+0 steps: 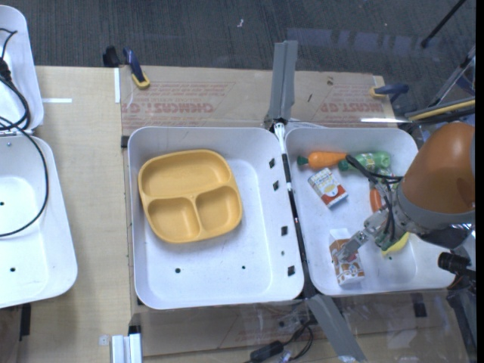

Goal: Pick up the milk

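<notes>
Two small white cartons lie in the right bin (318, 278), and I cannot tell which is the milk. One carton, with red print (328, 186), lies near the bin's middle, just below a carrot (327, 159). The other carton, with brown and red print (347, 262), lies near the front edge. My gripper (366, 236) is low in the right bin, reaching in from the right. Its tip is just above and to the right of the front carton, close to its top end. Nothing is visibly held.
The left bin (151, 278) holds a yellow divided plate (190, 195). In the right bin a green packet (372, 159) lies at the back, a red-orange piece (375, 200) beside the wrist and a yellow item (398, 243) under it. The arm (446, 176) covers the bin's right part.
</notes>
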